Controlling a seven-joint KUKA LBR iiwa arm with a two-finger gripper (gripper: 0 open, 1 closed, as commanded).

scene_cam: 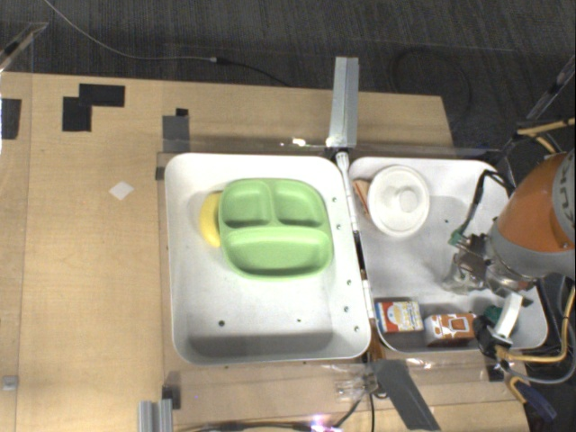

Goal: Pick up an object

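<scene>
Jaws (468, 273) low over the right bin (441, 183) floor (open or shut, cannot tell), nothing visibly held. Pick not done: small boxes (425, 322) lie at seven o'clock, white bowl (399, 199) at ten, green tray (273, 226) in the left bin (252, 327).

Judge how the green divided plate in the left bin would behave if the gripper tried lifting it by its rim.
The green divided plate looks like moulded plastic, so probably stiff and light. Its wide smooth rim may slip from two fingers. It overlaps a yellow object, so it might rock.
</scene>
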